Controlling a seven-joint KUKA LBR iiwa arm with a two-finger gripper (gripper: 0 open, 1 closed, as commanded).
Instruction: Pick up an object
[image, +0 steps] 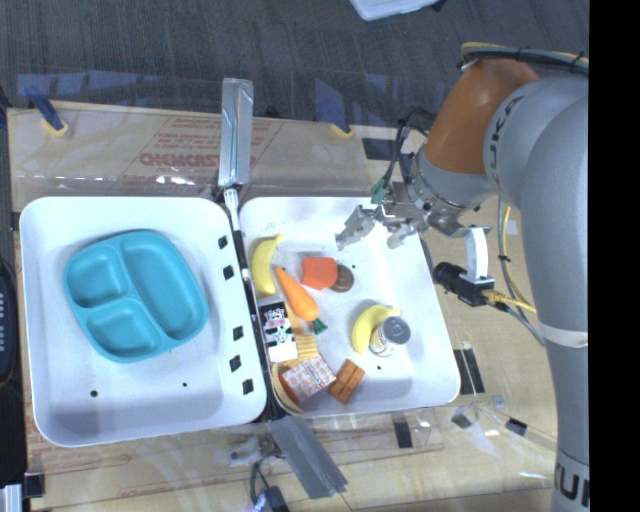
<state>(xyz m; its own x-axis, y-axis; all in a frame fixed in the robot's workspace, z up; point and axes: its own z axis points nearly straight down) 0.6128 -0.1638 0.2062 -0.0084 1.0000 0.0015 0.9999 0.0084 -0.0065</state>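
My gripper (377, 231) hangs over the back of the right bin (425, 345), open, with nothing between its two grey fingers. Below and left of it lie a red block (320, 272) with a brown disc (343, 280) beside it. An orange carrot (297, 294) slants across the bin's middle. A yellow banana (263, 264) rests along the left wall. A second yellow banana-like piece (367, 326) curls around a small grey can (392, 333). Near the front sit a printed packet (308, 377), an orange-brown block (348, 380) and a black-and-white card (275, 320).
The left bin (60, 390) holds a blue divided plate (136, 293). A metal bar (235, 135) stands upright behind the divider between the bins. The grey arm with its orange band (478, 115) fills the right side. A black cable connector (462, 283) hangs by the right bin's rim.
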